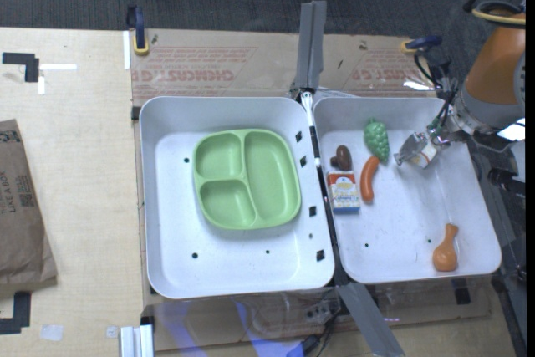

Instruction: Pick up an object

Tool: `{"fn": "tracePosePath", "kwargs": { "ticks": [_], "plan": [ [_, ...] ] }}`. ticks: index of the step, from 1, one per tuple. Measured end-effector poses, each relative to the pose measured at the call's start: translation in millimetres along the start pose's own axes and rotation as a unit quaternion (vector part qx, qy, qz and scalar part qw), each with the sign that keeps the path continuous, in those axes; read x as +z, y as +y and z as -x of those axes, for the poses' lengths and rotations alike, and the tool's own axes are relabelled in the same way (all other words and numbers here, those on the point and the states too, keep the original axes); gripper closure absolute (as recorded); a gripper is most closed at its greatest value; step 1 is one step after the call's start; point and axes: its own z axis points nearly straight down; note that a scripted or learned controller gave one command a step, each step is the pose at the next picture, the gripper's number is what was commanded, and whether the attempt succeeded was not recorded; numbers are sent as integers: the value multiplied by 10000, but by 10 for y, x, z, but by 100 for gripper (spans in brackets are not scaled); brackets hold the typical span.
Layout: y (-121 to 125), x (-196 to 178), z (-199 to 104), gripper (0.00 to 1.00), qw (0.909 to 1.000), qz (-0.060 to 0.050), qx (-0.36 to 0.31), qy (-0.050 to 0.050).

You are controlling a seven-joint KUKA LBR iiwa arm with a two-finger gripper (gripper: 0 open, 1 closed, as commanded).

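Note:
The right bin (468, 205) holds a green bunch of grapes (377, 139), a small brown piece (342, 157), an orange sausage-shaped piece (369, 179), a small red, white and blue box (343, 191) and an orange drumstick-shaped piece (446, 248). My gripper (415, 151) reaches in from the right and hangs low over the bin's upper middle, just right of the grapes. It is apart from them, and I see nothing held in it.
A green divided plate (247, 178) lies in the left bin (167, 247). A grey divider post (311, 46) stands behind the wall between the bins. Cardboard lines the bench behind them. A brown paper bag (21, 205) lies at the far left.

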Motion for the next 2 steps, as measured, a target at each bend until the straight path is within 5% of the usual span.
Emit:
{"fn": "tracePosePath", "kwargs": {
  "ticks": [1,2],
  "plan": [
    [-30,-648,29,0,9902,-10,1394,-32],
    [-94,25,-88,0,9894,-25,1453,37]
  ]
}}
